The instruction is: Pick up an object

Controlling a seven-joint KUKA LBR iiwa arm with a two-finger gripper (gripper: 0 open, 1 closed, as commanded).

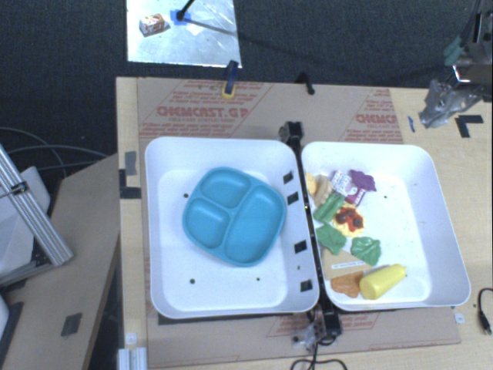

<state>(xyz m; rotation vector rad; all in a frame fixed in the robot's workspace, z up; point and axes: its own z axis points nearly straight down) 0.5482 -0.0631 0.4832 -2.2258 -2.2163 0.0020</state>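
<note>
Bench: 2 white bins side by side | left bin (166, 230) bears a blue tray (233, 215) | right bin (439, 230) pools toy foods as pick stock, yellow piece (381, 280) nearest front | gripper (445, 102) parked beyond right bin's far corner, nothing visibly held, opening: cannot tell.

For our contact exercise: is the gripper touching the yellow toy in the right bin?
Apart. The camera view shows the gripper beyond the bin's far rim, while the yellow toy lies near the front.
</note>
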